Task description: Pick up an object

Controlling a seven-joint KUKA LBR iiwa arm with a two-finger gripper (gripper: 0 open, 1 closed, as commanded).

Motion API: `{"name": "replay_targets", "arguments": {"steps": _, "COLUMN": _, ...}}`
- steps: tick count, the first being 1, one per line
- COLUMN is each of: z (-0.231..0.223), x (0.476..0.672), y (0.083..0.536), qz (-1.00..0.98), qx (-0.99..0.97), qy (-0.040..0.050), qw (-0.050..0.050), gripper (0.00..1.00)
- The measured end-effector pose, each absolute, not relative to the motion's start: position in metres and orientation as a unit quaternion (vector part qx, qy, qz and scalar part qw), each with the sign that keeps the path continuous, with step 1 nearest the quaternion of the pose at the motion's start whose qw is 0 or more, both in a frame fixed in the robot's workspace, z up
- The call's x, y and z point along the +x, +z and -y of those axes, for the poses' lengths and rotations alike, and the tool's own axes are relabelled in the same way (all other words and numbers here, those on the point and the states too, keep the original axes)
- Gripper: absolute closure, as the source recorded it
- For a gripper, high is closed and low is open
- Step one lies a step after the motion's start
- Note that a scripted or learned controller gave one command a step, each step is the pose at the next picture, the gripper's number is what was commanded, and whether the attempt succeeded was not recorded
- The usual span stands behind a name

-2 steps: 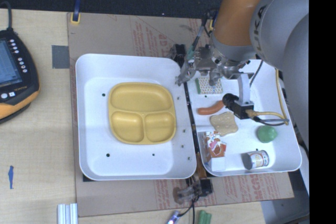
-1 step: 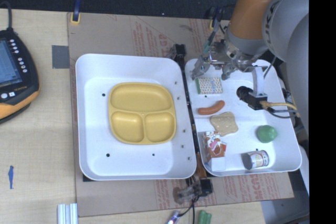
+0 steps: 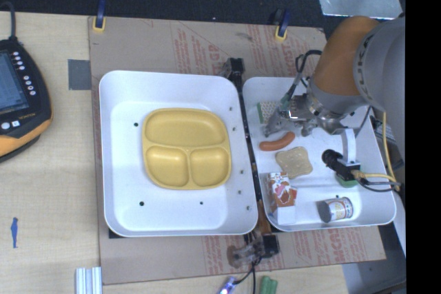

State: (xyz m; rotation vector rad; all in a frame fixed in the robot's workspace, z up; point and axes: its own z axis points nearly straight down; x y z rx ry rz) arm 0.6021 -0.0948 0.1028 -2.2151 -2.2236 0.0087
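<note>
The gripper hangs low in the right bin, its fingers slightly parted with nothing visible between them. Just below the fingertips lies one sausage; one slice of toast sits a little farther below. One green-edged card lies just beside the fingers, on their left. Farther down are one red-and-white packet and one small can (lying on its side). In the left bin rests one yellow divided plate, counting three compartments.

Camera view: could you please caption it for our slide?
Gripper hovers over right bin near sausage; yellow tray fills left bin.
</note>
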Motion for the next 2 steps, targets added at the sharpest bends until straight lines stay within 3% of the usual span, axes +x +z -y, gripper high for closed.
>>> {"name": "replay_targets", "arguments": {"steps": 1, "z": 0.099, "x": 0.568, "y": 0.091, "qz": 0.709, "qx": -0.705, "qy": 0.0021, "qw": 0.001, "gripper": 0.0}}
{"name": "replay_targets", "arguments": {"steps": 2, "z": 0.1, "x": 0.569, "y": 0.102, "qz": 0.71, "qx": -0.704, "qy": 0.0032, "qw": 0.001, "gripper": 1.0}}
